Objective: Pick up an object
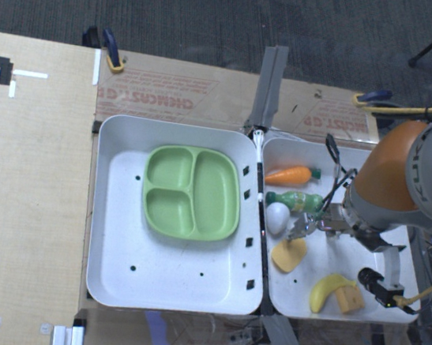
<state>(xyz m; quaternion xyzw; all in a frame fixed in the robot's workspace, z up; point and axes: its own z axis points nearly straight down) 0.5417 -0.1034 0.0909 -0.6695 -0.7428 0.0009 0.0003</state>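
I see a pale wooden bench (20, 204), dark grey carpet (184, 4) beyond it, a cardboard sheet (179, 95) at the back, blue clamps (110, 48) on its edge

**A:** so both bins (106, 272) are plain white, and the divided plate (192, 193) in the left one is pale mint green, no pattern.

**B:** yep. Right bin: orange carrot (289, 175) with a green tip, green bottle (296, 200), white egg (276, 217), yellow banana (325, 291), tan-yellow chunks. The arm (408, 167) is grey with an orange band, the desk (20, 204) light wood.
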